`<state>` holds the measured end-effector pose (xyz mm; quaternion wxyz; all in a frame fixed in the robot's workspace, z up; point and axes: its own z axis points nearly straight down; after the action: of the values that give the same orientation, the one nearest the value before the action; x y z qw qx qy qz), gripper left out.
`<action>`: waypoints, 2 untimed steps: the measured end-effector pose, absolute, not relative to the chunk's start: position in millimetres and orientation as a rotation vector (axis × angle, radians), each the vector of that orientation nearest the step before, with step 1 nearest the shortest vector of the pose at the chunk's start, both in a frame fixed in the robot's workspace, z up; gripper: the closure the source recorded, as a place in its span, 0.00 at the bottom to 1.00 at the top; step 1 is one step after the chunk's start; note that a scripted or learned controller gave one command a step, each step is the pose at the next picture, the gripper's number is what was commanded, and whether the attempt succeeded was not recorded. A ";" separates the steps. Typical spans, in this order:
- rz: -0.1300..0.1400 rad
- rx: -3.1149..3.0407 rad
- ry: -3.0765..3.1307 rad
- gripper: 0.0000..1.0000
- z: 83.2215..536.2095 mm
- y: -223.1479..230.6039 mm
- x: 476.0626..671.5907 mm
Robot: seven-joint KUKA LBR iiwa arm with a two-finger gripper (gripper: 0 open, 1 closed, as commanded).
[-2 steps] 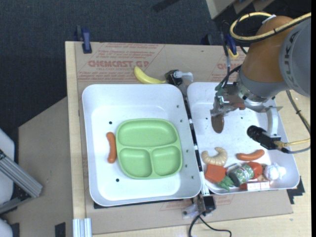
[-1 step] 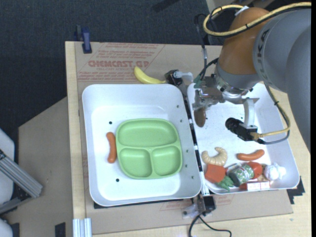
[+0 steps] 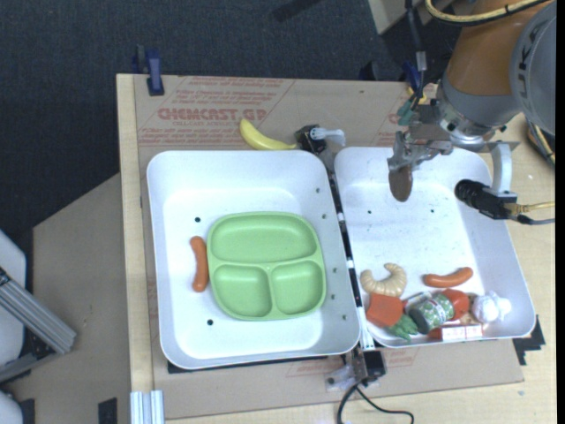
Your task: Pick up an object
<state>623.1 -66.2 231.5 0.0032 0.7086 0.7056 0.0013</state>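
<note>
Right now the tool (image 3: 402, 184) hangs over the far end of the right bin (image 3: 494, 237), jaws narrow, nothing between them. Pick not begun, by my read. Candidates sit well below it, nr the bin's near edge: croissant (image 3: 385, 279), sausage (image 3: 447, 278), red block (image 3: 383, 310). Left of tool: green tray (image 3: 265, 263) w/ another sausage (image 3: 199, 263) beside it. Descend, grip, lift all remain.

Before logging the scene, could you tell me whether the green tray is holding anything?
Empty: all three compartments of the green tray show bare green; the sausage lies beside it.
</note>
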 end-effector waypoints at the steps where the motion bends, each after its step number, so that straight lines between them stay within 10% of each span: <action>1: -0.005 2.223 2.226 1.00 182.5 -32.4 600.4; 2: 0.005 2.215 2.223 1.00 206.7 16.4 625.4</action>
<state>625.4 16.4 206.7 0.0015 0.7058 0.7084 0.0015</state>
